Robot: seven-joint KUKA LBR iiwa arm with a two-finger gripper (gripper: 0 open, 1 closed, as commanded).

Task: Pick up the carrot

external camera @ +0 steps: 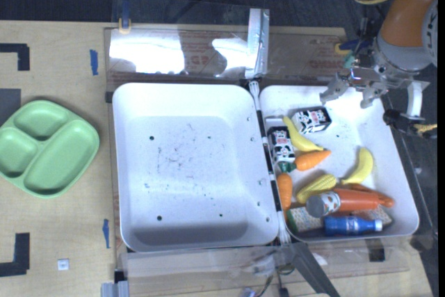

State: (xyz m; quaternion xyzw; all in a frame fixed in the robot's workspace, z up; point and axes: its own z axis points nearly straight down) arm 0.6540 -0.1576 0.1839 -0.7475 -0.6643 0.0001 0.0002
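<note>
Camera view: gripper, fingers spread and holding nothing, hangs over the right bin's far edge, carrot below-left of it among bananas, so it should descend squarely across the carrot's middle

A: What've you got in the right bin?
B: Carrot mid-bin, tip pointing right, touching a banana. 2nd banana further right, blue bottle along the front wall w/ a long orange item just behind it.
A: And your gripper?
B: Up over the bin's back edge, fingers spread, nothing between them, well apart from the carrot. Left bin bare; green tray on the counter, far left.
</note>
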